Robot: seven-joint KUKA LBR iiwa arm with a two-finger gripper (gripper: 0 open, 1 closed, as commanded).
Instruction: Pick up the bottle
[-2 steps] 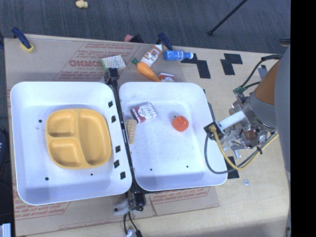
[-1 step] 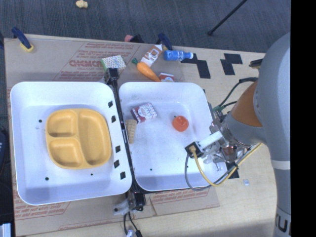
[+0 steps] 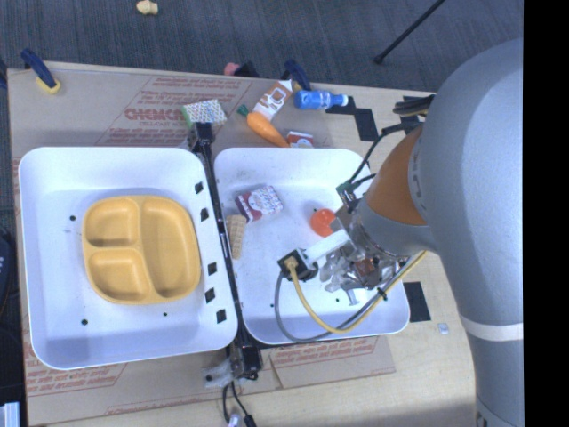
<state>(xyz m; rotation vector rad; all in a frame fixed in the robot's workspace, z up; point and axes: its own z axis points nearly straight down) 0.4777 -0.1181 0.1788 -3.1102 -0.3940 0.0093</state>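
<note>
My gripper (image 3: 343, 277) is low over the right bin (image 3: 267, 323), near its front right part, with a yellow cable looping under it. A blue bottle (image 3: 318, 100) lies on its side on the cardboard behind the right bin, outside both bins and far from the gripper. Next to it lies a white and orange bottle (image 3: 272, 101). An orange object (image 3: 322, 221) sits in the right bin just behind the gripper, partly hidden by the wrist. Nothing can be made out between the fingers.
In the right bin there are a small red and white carton (image 3: 260, 202) and an ice cream cone (image 3: 236, 234). A yellow divided plate (image 3: 140, 247) lies in the left bin (image 3: 44, 327). A carrot (image 3: 266, 130) rests behind the right bin.
</note>
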